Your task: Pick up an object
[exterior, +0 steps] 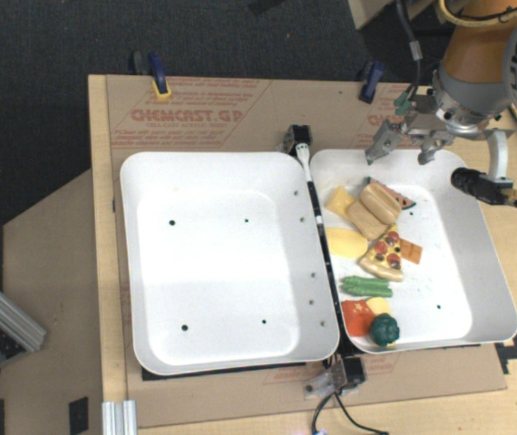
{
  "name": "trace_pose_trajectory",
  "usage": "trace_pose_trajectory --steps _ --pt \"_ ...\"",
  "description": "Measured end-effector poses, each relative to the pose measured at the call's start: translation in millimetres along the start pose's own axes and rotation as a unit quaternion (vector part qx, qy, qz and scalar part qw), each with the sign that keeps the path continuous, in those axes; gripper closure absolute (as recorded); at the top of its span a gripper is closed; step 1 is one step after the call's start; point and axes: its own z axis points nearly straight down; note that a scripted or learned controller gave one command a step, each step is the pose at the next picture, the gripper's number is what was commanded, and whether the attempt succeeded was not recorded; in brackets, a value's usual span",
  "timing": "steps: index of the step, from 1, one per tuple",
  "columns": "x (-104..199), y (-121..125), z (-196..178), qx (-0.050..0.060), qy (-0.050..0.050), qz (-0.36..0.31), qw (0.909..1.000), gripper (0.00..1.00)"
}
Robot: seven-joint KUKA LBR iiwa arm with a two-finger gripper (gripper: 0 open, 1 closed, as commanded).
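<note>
Plastic toy food (378, 243) at right looks light, hard, slippery; grab the hot dog (381, 201) sideways. Gripper (402, 145) fingers are apart, empty.

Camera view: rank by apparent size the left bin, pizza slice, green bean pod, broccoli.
1. left bin, far the largest.
2. pizza slice.
3. green bean pod and broccoli: similar apparent area, the pod longer and thinner, the broccoli rounder. Too close to rank.
</note>
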Motion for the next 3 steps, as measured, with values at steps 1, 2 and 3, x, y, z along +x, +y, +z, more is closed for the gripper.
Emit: trace_pose_trajectory --steps 1,2,3 --pt "9 -50 130 0.003 0.0 0.001 1.0 0.0" --pt "21 -30 125 -0.001 0.0 -0.001 1.0 0.0" --pt "4 8 124 -0.003 -0.001 0.0 1.0 0.0"
